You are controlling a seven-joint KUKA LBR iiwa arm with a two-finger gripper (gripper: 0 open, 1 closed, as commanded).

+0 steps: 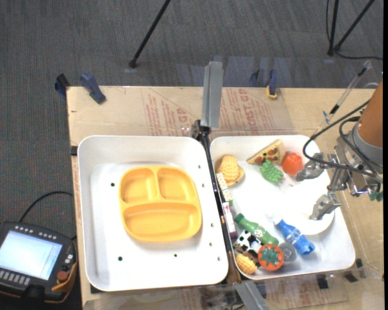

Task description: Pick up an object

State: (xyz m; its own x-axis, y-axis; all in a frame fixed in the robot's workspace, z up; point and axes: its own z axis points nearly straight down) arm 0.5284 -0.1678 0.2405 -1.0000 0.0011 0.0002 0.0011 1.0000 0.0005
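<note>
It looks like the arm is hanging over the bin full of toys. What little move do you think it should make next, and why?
Probably drop straight down a little toward the blue toy. The end effector hovers over the right bin near its right side with nothing between its fingers, and that blue toy lies just below and to the left of it in the picture, somewhat apart from the crowded pile along the bin's lower left edge.
</note>
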